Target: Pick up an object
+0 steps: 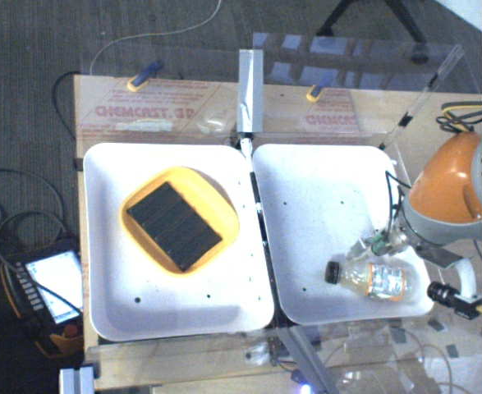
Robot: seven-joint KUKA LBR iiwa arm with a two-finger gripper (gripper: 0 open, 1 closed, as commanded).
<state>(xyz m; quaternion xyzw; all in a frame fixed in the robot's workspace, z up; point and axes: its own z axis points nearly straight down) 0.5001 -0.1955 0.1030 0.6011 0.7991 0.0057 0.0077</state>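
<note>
The tabletop (93, 105) carries two shallow white bins side by side. The left bin (109, 302) contains a yellow dish (224, 212) with a dark ribbed rectangular pad (175, 226) lying inside it, tilted relative to the bin walls. The right bin (323, 187) contains a clear plastic bottle (370, 279) lying on its side at the bin's 5 o'clock corner, black cap (333, 272) pointing toward 9 o'clock and an orange label around its body. The arm (446, 191) enters at the view's 3 o'clock, its orange band above the right bin's near-right corner. The gripper (380, 245) sits just above the bottle, at or near the bottle's upper side; contact cannot be confirmed. The state of the fingers cannot be determined: they are too small and blurred against the clear plastic. At 8 o'clock on the floor lies a handheld pendant (48, 281) with a lit screen.
</note>
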